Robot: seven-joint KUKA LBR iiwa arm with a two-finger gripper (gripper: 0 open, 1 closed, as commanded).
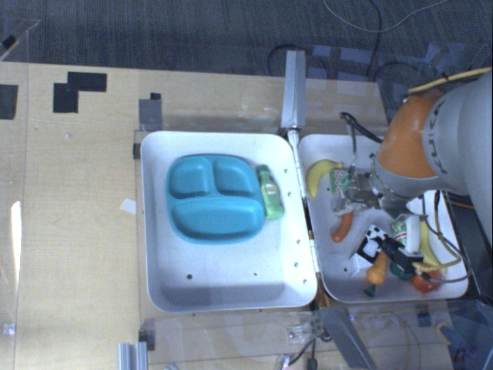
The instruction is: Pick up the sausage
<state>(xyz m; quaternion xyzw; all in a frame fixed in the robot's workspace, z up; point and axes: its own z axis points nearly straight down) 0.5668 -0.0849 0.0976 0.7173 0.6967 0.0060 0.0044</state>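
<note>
I am a grey robot arm with an orange band above my wrist, reaching in from the right of a pale wooden worktop [77, 206] seen from above at a slant. Two shallow white bins sit side by side on it. The left white bin [223, 284] holds a blue plastic tray with three compartments [214, 199], and a small pale green bottle [269, 193] lies touching the tray's right edge.

The right white bin [327, 280] holds the clutter I work among. A yellow banana [318, 174] lies near its upper left corner. Below that lies the thing I am after: a small reddish-orange sausage [342, 227], lying tilted on the bin floor, its upper end pointing toward my tool. An orange carrot-shaped toy [377, 268] lies lower down, beside a black and white item [373, 243] and a red piece [423, 284] near the bin's lower right corner.

My jaws [356, 195] hang just above and to the right of the sausage's upper end, close to it. They look as if they hold nothing, but the tool is small and tangled with wires here, so I cannot tell how far apart they stand.

To do this step well, I judge I should shift slightly down and left until I am centred over the sausage's middle, turn so the jaws close across its narrow width, and descend straight, keeping clear of the banana.
</note>
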